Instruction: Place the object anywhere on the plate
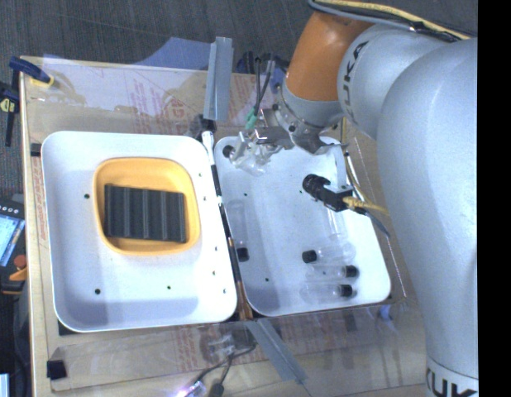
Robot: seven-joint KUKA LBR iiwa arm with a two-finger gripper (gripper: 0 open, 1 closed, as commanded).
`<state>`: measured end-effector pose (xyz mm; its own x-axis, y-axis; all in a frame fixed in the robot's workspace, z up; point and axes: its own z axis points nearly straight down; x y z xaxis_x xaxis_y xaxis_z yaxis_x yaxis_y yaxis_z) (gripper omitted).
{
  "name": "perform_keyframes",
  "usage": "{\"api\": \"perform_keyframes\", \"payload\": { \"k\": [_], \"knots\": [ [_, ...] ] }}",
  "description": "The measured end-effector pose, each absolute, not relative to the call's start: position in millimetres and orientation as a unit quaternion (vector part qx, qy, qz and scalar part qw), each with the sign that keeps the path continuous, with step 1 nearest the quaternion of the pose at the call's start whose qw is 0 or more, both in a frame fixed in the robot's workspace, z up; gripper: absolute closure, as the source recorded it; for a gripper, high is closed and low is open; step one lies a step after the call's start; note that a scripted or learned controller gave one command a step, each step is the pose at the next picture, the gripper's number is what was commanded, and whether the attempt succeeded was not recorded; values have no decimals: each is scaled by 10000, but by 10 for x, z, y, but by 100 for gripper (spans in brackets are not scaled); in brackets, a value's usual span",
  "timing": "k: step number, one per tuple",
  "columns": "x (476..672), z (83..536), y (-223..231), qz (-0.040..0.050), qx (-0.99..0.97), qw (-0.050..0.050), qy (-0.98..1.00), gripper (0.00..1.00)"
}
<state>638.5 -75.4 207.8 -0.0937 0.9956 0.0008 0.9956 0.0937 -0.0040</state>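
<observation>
A yellow plate (145, 171) with a dark ribbed centre lies in the left white bin (74, 288). Several clear vials with black caps (328, 260) lie in the right white bin (272, 213), near its front right corner. My gripper (254, 145) hangs low over the back left corner of the right bin, beside the wall between the two bins. It is well away from the vials and to the right of the plate. Nothing can be made out in the gripper.
A black connector with a yellow cable (322, 190) hangs from the arm over the middle of the right bin. A small black piece (242, 254) lies by the right bin's left wall. The big grey arm (421, 139) covers the right side.
</observation>
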Motion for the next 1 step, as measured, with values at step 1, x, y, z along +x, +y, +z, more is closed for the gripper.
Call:
{"api": "perform_keyframes", "payload": {
  "k": [1],
  "knots": [
    [6512, 1917, -160, 17, -5765, 26, -8171, 100]
  ]
}}
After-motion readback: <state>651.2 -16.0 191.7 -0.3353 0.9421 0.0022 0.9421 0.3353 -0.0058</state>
